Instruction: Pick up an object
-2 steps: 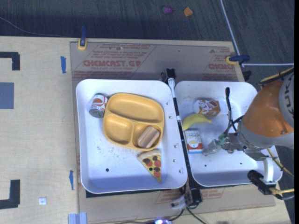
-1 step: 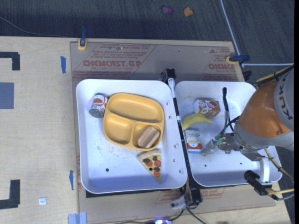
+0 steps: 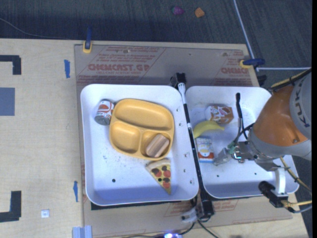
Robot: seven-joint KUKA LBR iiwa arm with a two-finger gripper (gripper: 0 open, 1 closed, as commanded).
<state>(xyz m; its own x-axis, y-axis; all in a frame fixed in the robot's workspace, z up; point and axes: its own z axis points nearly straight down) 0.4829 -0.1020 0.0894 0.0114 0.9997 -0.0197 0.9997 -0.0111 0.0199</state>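
Observation:
My gripper (image 3: 221, 157) hangs low in the right bin (image 3: 237, 185), pointing left, with the orange-banded arm behind it on the right. Its tip is just right of a small white-and-orange carton (image 3: 204, 148) that lies on the bin floor. I see nothing held. A yellow banana (image 3: 208, 128) lies just above the carton. Further back rests a white-and-orange pouch (image 3: 219, 114).
The left bin (image 3: 99, 182) holds a yellow divided plate (image 3: 133, 123) with a hot dog bun (image 3: 157, 145) in one compartment. A soda can (image 3: 103, 111) lies at the plate's left and a pizza slice (image 3: 161, 174) at its front. A black divider (image 3: 190, 148) separates the bins.

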